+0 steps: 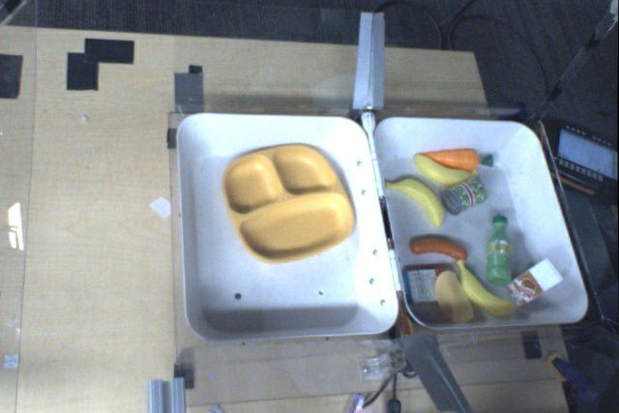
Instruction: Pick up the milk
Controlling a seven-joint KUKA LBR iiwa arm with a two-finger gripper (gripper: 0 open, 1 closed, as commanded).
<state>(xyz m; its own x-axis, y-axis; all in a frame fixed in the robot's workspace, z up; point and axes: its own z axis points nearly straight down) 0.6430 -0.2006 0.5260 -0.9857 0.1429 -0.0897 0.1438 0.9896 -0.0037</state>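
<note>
Pale wooden bench top (87, 237) fills the left of the view, with dark carpet beyond it and a thin cable looped on the floor at the top. Two shallow white bins sit side by side on the bench, and a metal post rises at the seam between them.

Lying in the left bin (208, 305) is a yellow divided tray (288, 201), two small compartments above one larger one, set roughly in the middle.

The right bin (527, 145) holds a scatter of toy groceries. Near its far side lies an orange carrot (453, 158), touching a yellow piece just below it whose kind I cannot tell. A small banana (421, 196) lies next to a tin can (464, 196) on its side. Lower down come a reddish sausage (437, 248) and a green bottle (497, 251) standing close to it. Along the near wall are a small bluish box (421, 283), a rounded yellow piece beside it, and a larger banana (484, 293) curving toward the right.

The milk carton (535, 281), white with red print, lies tilted in the near right corner of the right bin, touching the end of the larger banana and just right of the bottle's base.
</note>
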